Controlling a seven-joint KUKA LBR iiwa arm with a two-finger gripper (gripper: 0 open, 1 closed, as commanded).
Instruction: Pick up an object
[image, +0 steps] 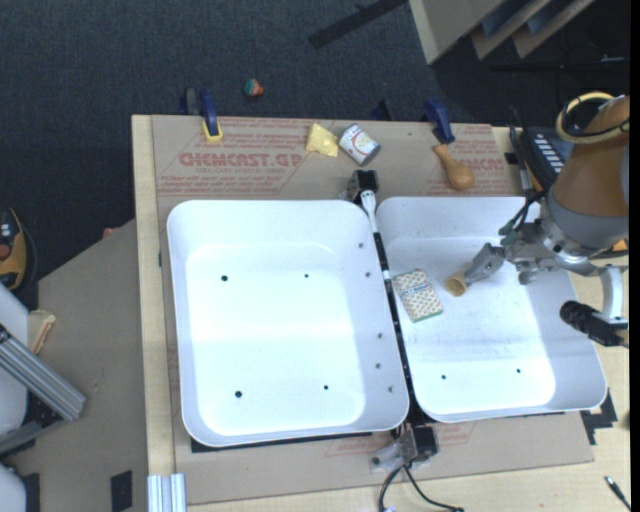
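1. While reaching in from the right, hanging low over the right bin (560, 395): grey arm (600, 215) with the orange band, gripper (478, 270) angled down and left toward the bin floor.
2. Can't tell whether that gripper is spread or pressed together. Too small and grey-on-white at this slant, so not calling it either way.
3. Right at the gripper's tip, touching it or just beside it (honestly can't say which): small tan cork-like piece (456, 286), lying on the floor of the right bin in its upper left part.
4. Just left of that, also in the right bin, close to the wall shared with the left bin (190, 300): little flat patterned box (417, 296), tilted a bit, apart from the gripper.
5. Nothing seen pinched or lifted. Both pieces down on the bin floor.
6. Behind the bins, on the brown printed board (250, 160): yellow wedge-shaped chunk (322, 141) with a small white box (358, 144) just beside it, plus a tan wooden pear-shaped thing (455, 172) further right.
7. Clamped on the board's far edge: two blue clamps, one left (210, 112), one right (436, 118).
8. Way off on the dark carpet beyond the board: tiny colourful object (254, 88), too small to make out.
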